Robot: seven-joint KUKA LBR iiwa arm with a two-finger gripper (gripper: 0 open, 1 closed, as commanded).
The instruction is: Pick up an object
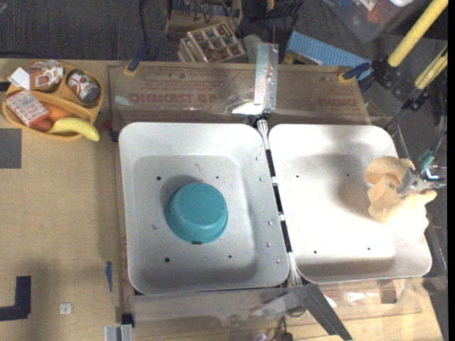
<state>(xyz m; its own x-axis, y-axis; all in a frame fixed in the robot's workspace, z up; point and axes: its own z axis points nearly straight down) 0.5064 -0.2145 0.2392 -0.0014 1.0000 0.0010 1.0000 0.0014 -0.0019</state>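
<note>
A tan, crumpled soft object (385,187) hangs at the right side of the right bin (334,254), partly over the bin's right rim. My gripper (414,182) reaches in from the right edge, and its metal fingers are shut on the object's right side. Very little of the arm shows behind it. A teal bowl (197,212) lies upside down in the middle of the left bin (142,155), far from the gripper.
A raised divider (274,190) separates the two bins. A yellow tray (43,105) with a banana and food packets sits on the bench at far left. Boxes, cables and yellow bars crowd the area behind the bins.
</note>
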